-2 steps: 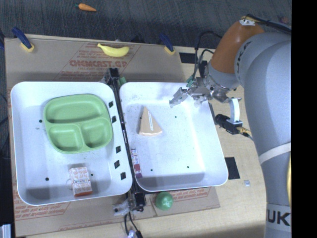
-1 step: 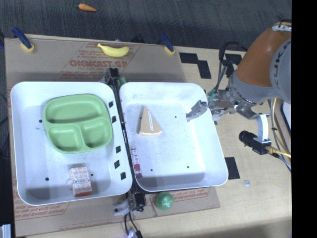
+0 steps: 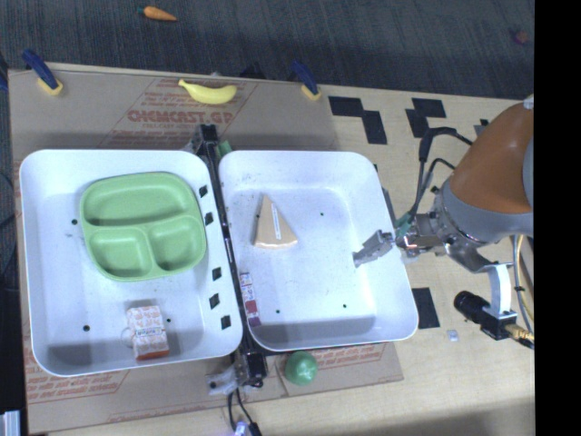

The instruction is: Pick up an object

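A tan wedge-shaped object (image 3: 272,224) lies in the right bin (image 3: 313,334), left of the bin's middle. In the left bin (image 3: 45,334) rests a green divided tray (image 3: 142,224), with a small red-and-white packet (image 3: 147,331) in front of it. My gripper (image 3: 372,247) hangs over the right bin's right side, close to its rim and well to the right of the wedge. Nothing shows in it. The grey arm with its orange band (image 3: 495,166) reaches in from the right.
A yellow banana (image 3: 208,90) lies on the cardboard behind the bins. A green ball (image 3: 300,367) sits on the bench just in front of the right bin. Blue clamps (image 3: 43,72) hold the cardboard's back edge. An orange item (image 3: 160,13) lies on the floor.
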Motion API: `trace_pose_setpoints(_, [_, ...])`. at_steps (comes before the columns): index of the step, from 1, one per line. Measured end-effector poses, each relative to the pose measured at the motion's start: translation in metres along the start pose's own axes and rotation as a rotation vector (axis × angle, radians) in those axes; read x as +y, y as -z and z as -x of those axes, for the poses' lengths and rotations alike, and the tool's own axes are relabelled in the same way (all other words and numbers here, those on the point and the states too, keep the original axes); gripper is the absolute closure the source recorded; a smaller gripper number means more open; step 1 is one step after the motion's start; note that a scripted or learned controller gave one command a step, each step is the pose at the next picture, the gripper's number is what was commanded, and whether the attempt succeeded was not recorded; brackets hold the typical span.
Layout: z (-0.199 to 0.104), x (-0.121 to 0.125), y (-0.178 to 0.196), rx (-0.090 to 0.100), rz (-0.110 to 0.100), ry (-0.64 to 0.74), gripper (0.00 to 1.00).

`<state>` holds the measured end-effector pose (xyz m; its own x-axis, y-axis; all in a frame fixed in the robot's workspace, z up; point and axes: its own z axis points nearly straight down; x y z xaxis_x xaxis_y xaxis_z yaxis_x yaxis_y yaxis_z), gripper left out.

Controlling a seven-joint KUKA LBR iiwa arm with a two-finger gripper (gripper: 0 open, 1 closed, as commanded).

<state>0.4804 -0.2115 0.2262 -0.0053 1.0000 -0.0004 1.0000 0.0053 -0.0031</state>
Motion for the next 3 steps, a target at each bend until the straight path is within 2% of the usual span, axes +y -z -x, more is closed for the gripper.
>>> trace_pose_setpoints(1, [-0.001,0.068,-0.088,0.001,-0.003,0.002,0.00])
trace_pose_setpoints(2, [-0.001,0.129,-0.112,0.001,0.001,0.000,0.00])
trace_pose_setpoints(3, [0.000,-0.005,-0.099,0.001,-0.001,0.000,0.00])
